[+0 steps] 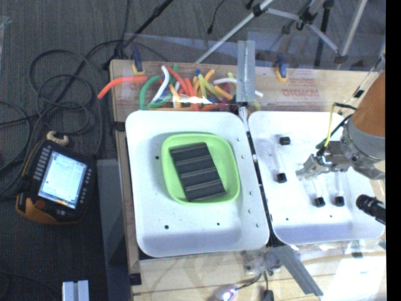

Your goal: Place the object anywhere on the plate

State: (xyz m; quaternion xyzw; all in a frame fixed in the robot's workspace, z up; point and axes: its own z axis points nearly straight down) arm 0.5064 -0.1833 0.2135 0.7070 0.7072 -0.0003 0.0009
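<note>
already on the green plate (pixel 233 168) lies the dark ridged block (pixel 198 171), a flat rectangular slab with grooves running across its width. its long axis runs from the plate's far left toward its near right, tilted a little off the bin's edges. the plate sits in the left white bin (pixel 150 224), roughly in its middle.

beyond the left bin, along the bench's far edge, a tangle of coloured tubes (pixel 188 88) in orange, green, yellow and white lies against the wooden rail. left of the bench, on the dark floor, rests a teach pendant (pixel 59 180) with a lit screen, black cables looping above it.

the right white bin (pixel 294 224) holds several small black pieces (pixel 281 177), scattered apart from one another. the gripper (pixel 329 199) reaches down over this bin from the right, well apart from the plate, its two pale fingers spread with nothing between them, tips near two of the black pieces. the orange band of the arm shows above it at the right edge.
</note>
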